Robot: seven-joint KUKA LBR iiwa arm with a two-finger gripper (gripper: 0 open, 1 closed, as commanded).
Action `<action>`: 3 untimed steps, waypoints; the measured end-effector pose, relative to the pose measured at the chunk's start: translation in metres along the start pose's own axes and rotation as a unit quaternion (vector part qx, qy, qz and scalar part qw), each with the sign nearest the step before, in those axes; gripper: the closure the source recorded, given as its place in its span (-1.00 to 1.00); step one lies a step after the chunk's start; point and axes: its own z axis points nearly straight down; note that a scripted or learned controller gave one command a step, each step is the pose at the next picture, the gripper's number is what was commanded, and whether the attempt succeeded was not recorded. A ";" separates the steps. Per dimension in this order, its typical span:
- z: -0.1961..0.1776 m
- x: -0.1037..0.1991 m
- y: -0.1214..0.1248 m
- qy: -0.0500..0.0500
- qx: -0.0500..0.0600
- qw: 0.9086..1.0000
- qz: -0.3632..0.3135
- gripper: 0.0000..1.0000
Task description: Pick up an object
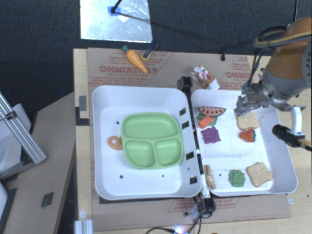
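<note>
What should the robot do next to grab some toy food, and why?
Probably lower the tool a little onto the slice of toast just beneath it. The tool hangs at the right bin's far end right at the toast's top edge, with nothing seen between its fingers, so that toast is the nearest target.

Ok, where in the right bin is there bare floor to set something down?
Right bin: a bare strip across the middle, between the grapes and strawberry above and the broccoli and toast below. The top is crowded: watermelon, bread slice, gripper.
</note>
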 end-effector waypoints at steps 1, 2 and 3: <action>0.010 0.051 0.020 0.000 0.000 1.000 0.000 1.00; 0.000 0.094 0.039 0.001 0.000 1.000 0.000 1.00; 0.004 0.141 0.062 0.001 0.000 1.000 0.000 1.00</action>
